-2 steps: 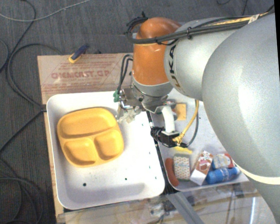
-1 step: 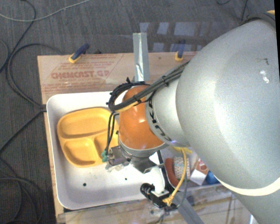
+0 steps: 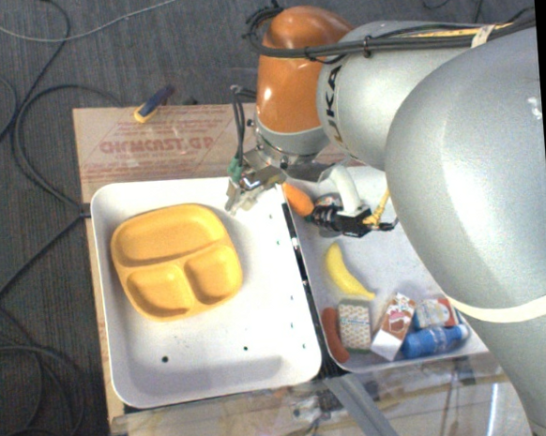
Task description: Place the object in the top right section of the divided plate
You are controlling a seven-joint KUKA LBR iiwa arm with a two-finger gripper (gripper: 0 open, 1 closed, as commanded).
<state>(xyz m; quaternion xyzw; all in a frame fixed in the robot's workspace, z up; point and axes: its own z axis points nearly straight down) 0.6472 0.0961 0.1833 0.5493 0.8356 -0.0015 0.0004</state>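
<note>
A large grey arm [image 3: 458, 179] fills the right side of the view, hiding much of the right bin [image 3: 397, 358] and running past the frame's edge.

Nearest the viewer, along the near edge of the right bin, lies a cluster of small packaged items: a red-and-white packet [image 3: 354, 325], a small carton [image 3: 394, 323] and a blue-capped item [image 3: 435, 339]. They overlap one another and are partly under the arm, so their labels cannot be read. Just beyond them a yellow banana [image 3: 341, 269] lies on the bin floor, near the wall shared by the two bins.

In the left bin [image 3: 209, 358], a yellow divided plate [image 3: 174, 258] sits toward the left and far side. It has one long section along its far side and two smaller sections on its near side. All three sections look bare.

Farther back, an orange rounded object [image 3: 298, 198] rests at the far end of the right bin, just beside the shared wall; it is partly covered by the arm's wrist, so its full shape is hidden. The gripper [image 3: 243, 194] hangs just over the far right corner of the left bin, close to the plate's far right edge. Its fingers are small and blurred; whether they are spread or pressed together cannot be told, and nothing is visibly between them.

Beyond the bins lies a sheet of cardboard [image 3: 154, 146] with faint print, and on it a small blue-and-yellow item [image 3: 151, 103].
</note>
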